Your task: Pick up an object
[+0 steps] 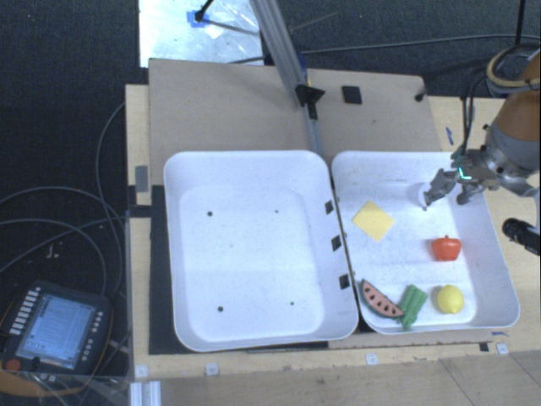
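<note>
Hovering over the upper right part of the right bin [499,269], the tool [448,191] points down and to the left, and its two grey fingers stand apart with nothing between them. It hangs from the grey arm [517,146], which has an orange band near the wrist.

Below the tool, a small red tomato [446,248] with a green top lies on the white bin floor. To the left of the tool, near the bin's middle, lies a flat yellow square [373,221], like a slice of cheese, turned on its corner. Along the near wall are a round yellow lemon [450,299], a long green vegetable [412,304] and a watermelon slice [379,300] with red flesh and dark seeds; the last two touch.

The left bin [182,227] is smooth white plastic with rounded corners. Both bins rest on the brown bench [228,104]. I can read no writing anywhere.
</note>
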`<state>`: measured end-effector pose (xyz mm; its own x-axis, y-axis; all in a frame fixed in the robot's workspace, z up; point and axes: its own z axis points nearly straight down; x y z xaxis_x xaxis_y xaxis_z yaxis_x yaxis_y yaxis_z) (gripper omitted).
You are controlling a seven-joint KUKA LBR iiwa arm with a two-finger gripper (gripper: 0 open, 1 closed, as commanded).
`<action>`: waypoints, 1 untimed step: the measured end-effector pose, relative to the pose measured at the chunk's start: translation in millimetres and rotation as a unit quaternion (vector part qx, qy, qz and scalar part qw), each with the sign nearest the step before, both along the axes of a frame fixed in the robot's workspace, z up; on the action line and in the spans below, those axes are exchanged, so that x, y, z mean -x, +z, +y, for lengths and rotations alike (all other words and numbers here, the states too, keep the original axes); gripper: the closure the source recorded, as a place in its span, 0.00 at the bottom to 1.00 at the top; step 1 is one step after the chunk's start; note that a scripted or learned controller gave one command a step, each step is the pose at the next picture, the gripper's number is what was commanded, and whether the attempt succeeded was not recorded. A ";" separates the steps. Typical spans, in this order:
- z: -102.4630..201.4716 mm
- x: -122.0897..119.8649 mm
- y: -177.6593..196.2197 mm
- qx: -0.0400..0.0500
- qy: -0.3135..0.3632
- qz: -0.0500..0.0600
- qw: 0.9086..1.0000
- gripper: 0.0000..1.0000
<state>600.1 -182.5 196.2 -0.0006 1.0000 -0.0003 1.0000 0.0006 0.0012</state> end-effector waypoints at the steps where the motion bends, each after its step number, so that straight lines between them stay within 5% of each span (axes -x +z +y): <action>1: 0.0 0.0 0.0 0.000 0.000 0.000 1.000 0.00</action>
<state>600.1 -182.5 196.1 -0.0006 1.0000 -0.0003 1.0000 0.0006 0.0011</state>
